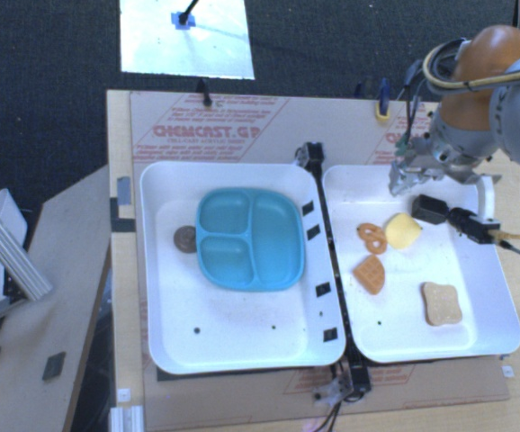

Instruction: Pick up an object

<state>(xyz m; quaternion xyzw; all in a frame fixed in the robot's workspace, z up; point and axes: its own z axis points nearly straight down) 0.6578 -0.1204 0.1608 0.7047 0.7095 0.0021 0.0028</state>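
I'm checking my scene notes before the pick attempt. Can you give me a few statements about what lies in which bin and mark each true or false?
1. The blue divided plate lies in the left bin. True.
2. The pretzel lies in the left bin beside the plate. False: it lies in the right bin, next to the yellow piece.
3. A small round brown object sits at the plate's left edge. True.
4. The slice of toast sits on the blue plate. False: it lies on the floor of the right bin, toward its near right corner.
5. The gripper is above the right bin's far end. True.
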